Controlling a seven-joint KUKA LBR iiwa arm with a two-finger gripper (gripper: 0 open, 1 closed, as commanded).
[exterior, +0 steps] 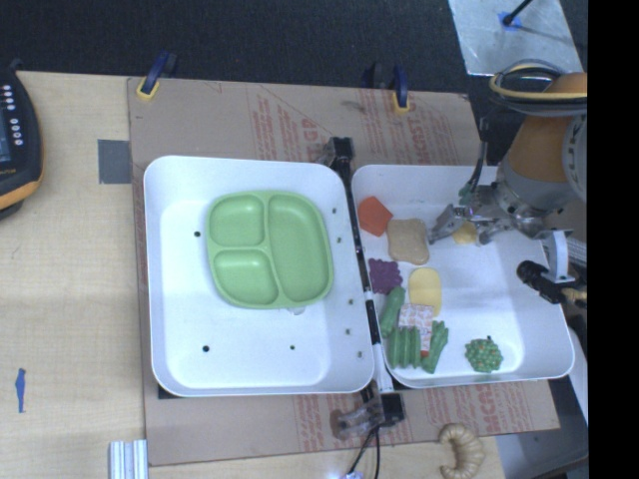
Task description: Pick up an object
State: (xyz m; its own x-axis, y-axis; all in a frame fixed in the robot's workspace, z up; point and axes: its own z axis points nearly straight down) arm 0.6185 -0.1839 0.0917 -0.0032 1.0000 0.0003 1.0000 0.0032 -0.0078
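Nearest the camera in my right bin (519,312) lie the green things: a small broccoli floret (484,353) toward the front corner, and beside it a bundle of green beans (407,345) with a pea pod (436,345), all crowded against a pale pink-dotted piece (416,318). Just behind them sit a yellow block (425,288) and a purple grape cluster (383,272), then a tan slice of bread (407,239) and an orange-red wedge (373,215) at the far left of the bin.

My gripper (465,226) is down at the far side of this bin, its metal fingers spread around a small yellow piece (465,234) that sits right at the tips. I judge them parted rather than clamped, and I would not call this a hold yet.

To do this well, I should centre the yellow piece between the tips, close fully before rising, and lift straight up. The bread is just beside the left fingertip, so I must avoid nudging it or pinching it along.

The left bin (180,297) holds a green divided plate (270,248), well apart from my work.
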